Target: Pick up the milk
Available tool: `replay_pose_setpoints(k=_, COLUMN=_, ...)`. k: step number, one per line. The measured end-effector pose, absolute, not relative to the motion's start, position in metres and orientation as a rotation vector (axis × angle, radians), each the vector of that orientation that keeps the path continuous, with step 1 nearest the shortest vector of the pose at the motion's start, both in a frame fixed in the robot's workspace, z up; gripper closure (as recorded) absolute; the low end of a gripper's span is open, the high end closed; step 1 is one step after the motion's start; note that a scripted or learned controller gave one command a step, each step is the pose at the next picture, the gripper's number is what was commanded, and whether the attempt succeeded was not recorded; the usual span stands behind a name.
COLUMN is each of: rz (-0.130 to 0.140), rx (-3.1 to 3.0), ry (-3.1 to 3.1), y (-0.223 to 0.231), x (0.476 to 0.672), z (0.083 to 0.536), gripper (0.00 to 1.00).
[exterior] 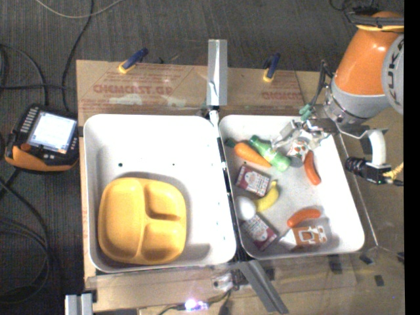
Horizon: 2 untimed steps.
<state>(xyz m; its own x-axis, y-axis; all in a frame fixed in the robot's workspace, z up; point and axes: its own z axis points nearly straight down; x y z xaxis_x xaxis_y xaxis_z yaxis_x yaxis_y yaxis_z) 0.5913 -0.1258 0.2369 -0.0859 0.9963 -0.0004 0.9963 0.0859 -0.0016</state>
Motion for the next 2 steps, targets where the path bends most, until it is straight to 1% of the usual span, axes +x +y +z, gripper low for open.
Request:
replay_pose_setpoints(k=1, rz=0.004, rx=-2.003, ry=-2.419, y=-0.060, x=0.644, z=0.183, gripper=0.00)
replay_pose_setpoints(k=2, rz=0.003, rx=-1.656, ry=-2.671, y=-0.048, x=0.608, z=0.273, gripper=0.00)
